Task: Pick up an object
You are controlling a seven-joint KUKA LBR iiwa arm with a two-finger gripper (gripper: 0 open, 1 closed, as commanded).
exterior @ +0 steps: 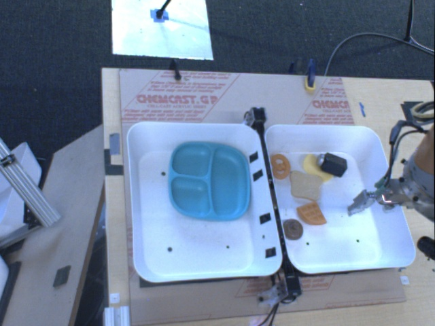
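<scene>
The right bin (380, 250) holds several small items. An orange ring (280, 164) lies near its left wall. A black block (334, 164) rests on a yellow piece (313, 163) toward the back. A tan slice (306, 185) sits in the middle, with an orange wedge (311, 214) and a brown disc (293, 229) in front of it. My gripper (359, 204) hangs over the right part of this bin, to the right of the orange wedge and apart from every item. Nothing shows in its grasp.
The left bin (156, 250) holds a blue divided plate (208, 180). A black divider strip (265, 195) runs between the bins. The arm (416, 182) comes in over the right bin's right rim. Cables trail at the back right.
</scene>
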